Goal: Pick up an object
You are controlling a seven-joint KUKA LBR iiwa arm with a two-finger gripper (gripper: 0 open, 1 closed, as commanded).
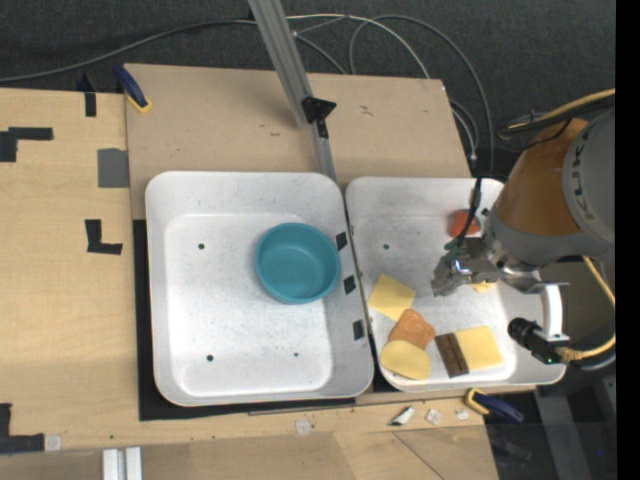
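The bench carries two white bins side by side. The left bin holds a teal bowl, upright, near its right wall and closer to the far edge than the near one. The right bin holds the small things. The arm reaches over this bin's right edge, and its gripper hangs low over the middle of the bin floor; whether anything sits in it cannot be told. An orange-red piece shows just beyond the wrist, near the right wall. Toward the near edge lie a yellow square, an orange wedge touching a yellow oval, and a brown block against a yellow slab.
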